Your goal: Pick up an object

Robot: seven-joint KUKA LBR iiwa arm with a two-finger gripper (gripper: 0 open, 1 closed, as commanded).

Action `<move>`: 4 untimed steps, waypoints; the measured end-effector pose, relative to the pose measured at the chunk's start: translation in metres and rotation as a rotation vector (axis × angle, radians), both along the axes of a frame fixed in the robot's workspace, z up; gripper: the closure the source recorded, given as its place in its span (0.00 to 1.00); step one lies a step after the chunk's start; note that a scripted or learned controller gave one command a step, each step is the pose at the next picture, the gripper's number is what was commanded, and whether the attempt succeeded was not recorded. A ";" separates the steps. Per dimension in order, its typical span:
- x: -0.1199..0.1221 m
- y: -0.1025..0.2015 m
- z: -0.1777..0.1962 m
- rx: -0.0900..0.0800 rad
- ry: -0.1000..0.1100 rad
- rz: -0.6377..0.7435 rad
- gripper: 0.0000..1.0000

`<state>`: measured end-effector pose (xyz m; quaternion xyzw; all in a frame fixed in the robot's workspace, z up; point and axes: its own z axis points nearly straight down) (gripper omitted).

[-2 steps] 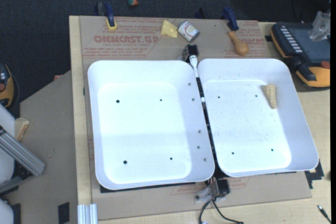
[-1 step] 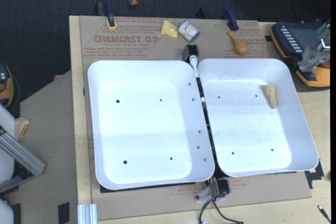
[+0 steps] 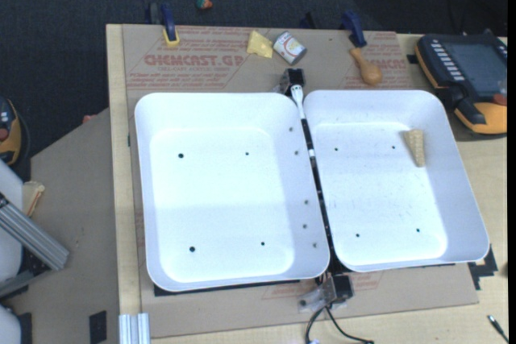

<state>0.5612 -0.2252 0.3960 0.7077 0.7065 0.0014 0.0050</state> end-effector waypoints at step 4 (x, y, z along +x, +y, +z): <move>0.010 0.013 -0.013 -0.002 0.000 -0.004 1.00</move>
